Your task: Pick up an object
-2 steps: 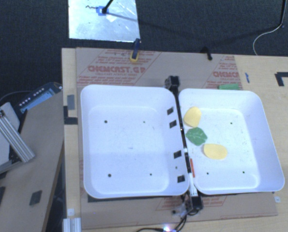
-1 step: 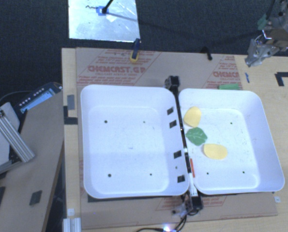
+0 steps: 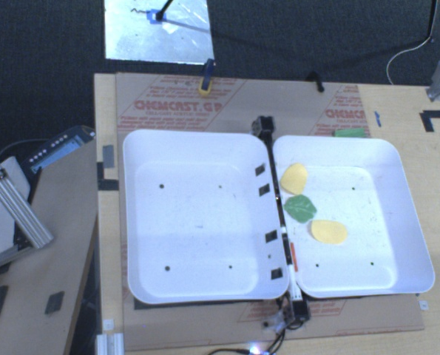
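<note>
- The end effector's state could not be told, neither how far open it was nor whether it had hold of anything.
- Three small flat objects lay in the right bin point(image 3: 404, 198), all close to its left wall.
- The upper yellow piece point(image 3: 294, 177) lay nearest the divider between the bins.
- The green leaf-shaped piece point(image 3: 300, 208) lay just below it, touching or nearly touching.
- The lower yellow piece point(image 3: 328, 232) lay just beside the green one, toward the bin's middle.
- The left bin point(image 3: 142, 198) sat side by side with the right one, their rims meeting along a row of black clips point(image 3: 265, 191).
- Both bins rested on a printed cardboard sheet point(image 3: 175, 102) on the tabletop point(image 3: 105, 109).
- A shiny metal plate point(image 3: 157, 21) lay beyond the tabletop's far edge.
</note>
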Robot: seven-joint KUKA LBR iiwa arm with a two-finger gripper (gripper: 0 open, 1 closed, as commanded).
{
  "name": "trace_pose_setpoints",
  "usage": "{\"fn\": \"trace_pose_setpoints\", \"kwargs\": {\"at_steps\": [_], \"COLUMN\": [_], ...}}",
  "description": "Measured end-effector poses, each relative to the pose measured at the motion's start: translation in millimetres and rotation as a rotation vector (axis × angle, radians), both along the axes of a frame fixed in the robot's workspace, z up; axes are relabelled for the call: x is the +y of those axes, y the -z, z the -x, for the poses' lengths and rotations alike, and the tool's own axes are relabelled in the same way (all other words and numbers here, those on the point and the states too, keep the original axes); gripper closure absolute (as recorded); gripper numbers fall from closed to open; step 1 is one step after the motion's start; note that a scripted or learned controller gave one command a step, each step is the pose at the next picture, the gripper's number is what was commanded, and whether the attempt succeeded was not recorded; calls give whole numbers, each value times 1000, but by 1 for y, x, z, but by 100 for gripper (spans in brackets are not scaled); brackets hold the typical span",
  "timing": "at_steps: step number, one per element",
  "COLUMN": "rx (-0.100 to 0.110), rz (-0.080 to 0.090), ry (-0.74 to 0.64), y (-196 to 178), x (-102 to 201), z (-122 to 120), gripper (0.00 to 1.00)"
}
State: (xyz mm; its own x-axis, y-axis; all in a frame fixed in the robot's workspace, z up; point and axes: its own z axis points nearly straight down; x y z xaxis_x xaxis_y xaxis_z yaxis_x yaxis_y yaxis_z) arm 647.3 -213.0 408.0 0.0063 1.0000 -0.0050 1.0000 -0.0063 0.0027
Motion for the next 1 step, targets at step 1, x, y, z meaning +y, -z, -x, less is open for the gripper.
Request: {"fn": "trace_pose_setpoints", "kwargs": {"at_steps": [1], "rx": [-14], "rz": [1], "ry": [-12], "y": [-125], "x": [7], "z": [-5], "gripper": [100]}}
